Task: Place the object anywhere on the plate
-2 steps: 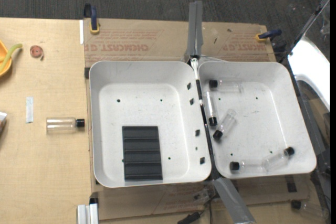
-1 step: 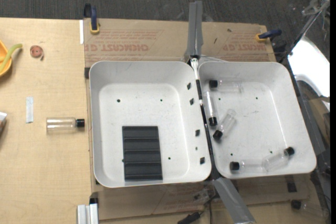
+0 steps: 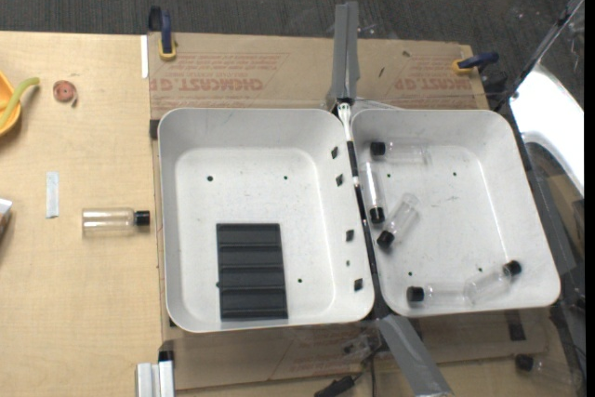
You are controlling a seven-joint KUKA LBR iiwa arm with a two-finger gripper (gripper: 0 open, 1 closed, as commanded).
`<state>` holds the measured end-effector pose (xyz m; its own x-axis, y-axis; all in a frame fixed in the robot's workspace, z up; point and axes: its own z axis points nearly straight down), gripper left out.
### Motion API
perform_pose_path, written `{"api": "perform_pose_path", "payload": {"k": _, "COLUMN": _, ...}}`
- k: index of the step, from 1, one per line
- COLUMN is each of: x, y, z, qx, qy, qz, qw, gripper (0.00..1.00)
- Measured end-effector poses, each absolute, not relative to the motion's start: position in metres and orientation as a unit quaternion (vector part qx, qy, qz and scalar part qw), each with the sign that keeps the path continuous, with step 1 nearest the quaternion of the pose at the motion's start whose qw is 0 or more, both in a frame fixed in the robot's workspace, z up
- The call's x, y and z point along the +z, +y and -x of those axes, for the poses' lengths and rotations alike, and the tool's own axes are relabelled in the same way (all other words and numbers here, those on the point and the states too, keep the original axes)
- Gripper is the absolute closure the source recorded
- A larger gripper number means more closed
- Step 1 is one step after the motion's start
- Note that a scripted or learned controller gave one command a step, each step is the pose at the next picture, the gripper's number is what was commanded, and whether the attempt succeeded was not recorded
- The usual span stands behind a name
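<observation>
- The black ribbed rectangular plate (image 3: 251, 271) lies flat in the left shallow white bin (image 3: 186, 200), close to that bin's near wall and a little left of its middle. Its four edges are clear of the walls.
- The bare white floor beyond and to the right of the plate is open.
- In the right shallow white bin (image 3: 521, 200), two clear plastic vials with black caps lie along the near wall: the front-left vial (image 3: 437, 295) and the front-right vial (image 3: 493, 280), the second close to the near right corner.
- Farther in, a tilted vial (image 3: 400, 220) lies near the left wall, cap towards the viewer.
- Just beyond it, a wall-side vial (image 3: 370, 186) runs lengthwise against the left wall.
- A far vial (image 3: 400, 152) lies near the far left corner.
- The middle and right of this bin's floor are open.
- On the wooden tabletop (image 3: 74, 293) left of the bins, a spare clear vial (image 3: 112, 218) lies on its side, well apart from both bins.
- Beyond the bins, brown cardboard (image 3: 242, 70) is held by two clamps, and a grey metal bar (image 3: 345, 51) runs towards the seam between the bins.
</observation>
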<state>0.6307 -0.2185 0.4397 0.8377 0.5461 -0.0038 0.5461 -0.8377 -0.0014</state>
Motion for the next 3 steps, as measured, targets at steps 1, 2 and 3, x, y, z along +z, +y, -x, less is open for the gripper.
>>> {"api": "perform_pose_path", "payload": {"k": 1, "x": 0.44, "y": -0.223, "z": -0.554, "qx": 0.0027, "qy": -0.224, "qz": 0.975, "qw": 0.001, "gripper": 0.0}}
{"api": "perform_pose_path", "payload": {"k": 2, "x": 0.439, "y": -0.189, "z": -0.61, "qx": 0.0025, "qy": -0.136, "qz": 0.991, "qw": 0.0, "gripper": 0.0}}
{"api": "perform_pose_path", "payload": {"k": 3, "x": 0.44, "y": -0.223, "z": -0.548, "qx": 0.0029, "qy": -0.109, "qz": 0.994, "qw": 0.001, "gripper": 0.0}}
